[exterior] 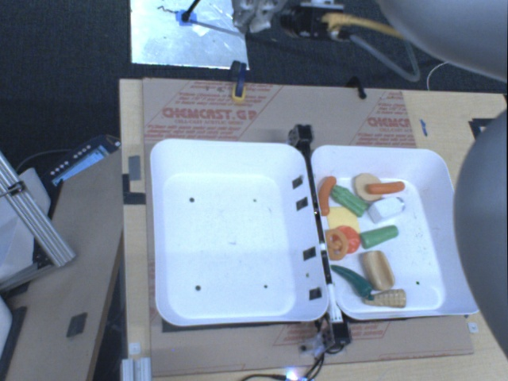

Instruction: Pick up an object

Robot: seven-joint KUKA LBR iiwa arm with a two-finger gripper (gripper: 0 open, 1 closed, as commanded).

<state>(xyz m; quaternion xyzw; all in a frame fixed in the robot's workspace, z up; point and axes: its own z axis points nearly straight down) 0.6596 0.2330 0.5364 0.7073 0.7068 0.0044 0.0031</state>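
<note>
A dark carpeted floor surrounds a tabletop (135, 101) covered with a printed cardboard sheet, on which two shallow white bins sit side by side. The left bin (171, 165) and the right bin (432, 169) touch along a shared middle edge fitted with small black clips.

All the toy foods lie in the right bin, gathered toward its left half. At the far end an orange carrot (325, 194) lies along the left wall, beside a green cucumber (349, 200). A red sausage (386, 187) rests across a tan bun (366, 185). Just nearer are a white block (386, 208) and a yellow slice (343, 218). A tomato (342, 240) sits near the middle, with a green pepper (379, 234) to its right. Nearer still lie a bread roll (378, 269), a dark green pod (352, 280) and a cone (386, 298), the last close to the near wall.

The gripper (258, 10) hangs at the far edge, well apart from both bins, over a shiny metal plate (163, 22). It is partly cut off by the frame and blurred, so whether its fingers are open or closed cannot be told; nothing seems to sit between them. Grey arm sections fill the upper right and right side.
</note>
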